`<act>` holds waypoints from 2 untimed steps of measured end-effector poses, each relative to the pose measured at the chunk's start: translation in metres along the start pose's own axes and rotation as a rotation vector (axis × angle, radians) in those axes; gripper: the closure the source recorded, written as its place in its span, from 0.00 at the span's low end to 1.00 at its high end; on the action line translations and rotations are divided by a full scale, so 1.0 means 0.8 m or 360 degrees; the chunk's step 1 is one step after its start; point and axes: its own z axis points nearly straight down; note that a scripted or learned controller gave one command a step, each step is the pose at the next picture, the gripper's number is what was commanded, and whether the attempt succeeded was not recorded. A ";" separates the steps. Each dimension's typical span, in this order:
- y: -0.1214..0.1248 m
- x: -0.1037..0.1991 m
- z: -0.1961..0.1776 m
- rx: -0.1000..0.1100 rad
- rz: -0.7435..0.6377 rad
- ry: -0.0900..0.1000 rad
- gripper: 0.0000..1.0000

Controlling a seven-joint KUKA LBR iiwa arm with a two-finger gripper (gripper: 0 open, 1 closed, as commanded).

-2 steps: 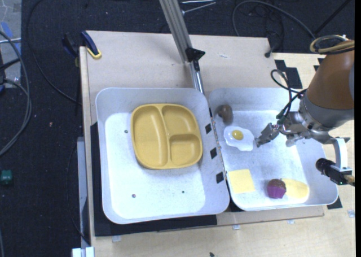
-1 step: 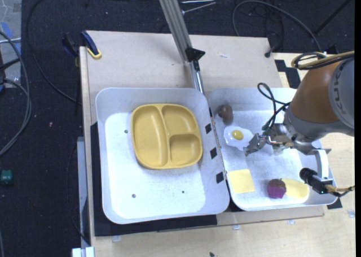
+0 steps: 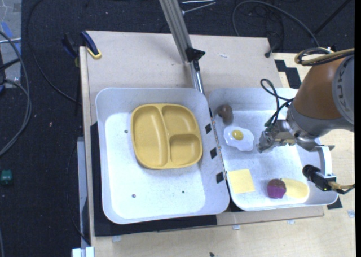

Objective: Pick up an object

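The arm (image 3: 324,100) reached in from the right over the right-hand bin (image 3: 256,100). Its gripper (image 3: 266,144) was low inside that bin, just right of a toy fried egg (image 3: 238,137); whether the two touched could not be determined. The state of the gripper could not be made out at this angle, and no object was seen in its grasp. A small brown item (image 3: 225,112) lay near the bin's upper left. A yellow square slice (image 3: 241,181) lay toward the front, with a purple piece (image 3: 276,188) touching a pale yellow piece (image 3: 296,189) to its right. The left-hand bin (image 3: 113,188) held a yellow divided plate (image 3: 167,135)
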 end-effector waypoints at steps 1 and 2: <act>-0.006 0.004 -0.056 -0.0006 -0.0006 -0.0002 1.00; -0.010 -0.008 -0.126 -0.0009 -0.0004 -0.0004 1.00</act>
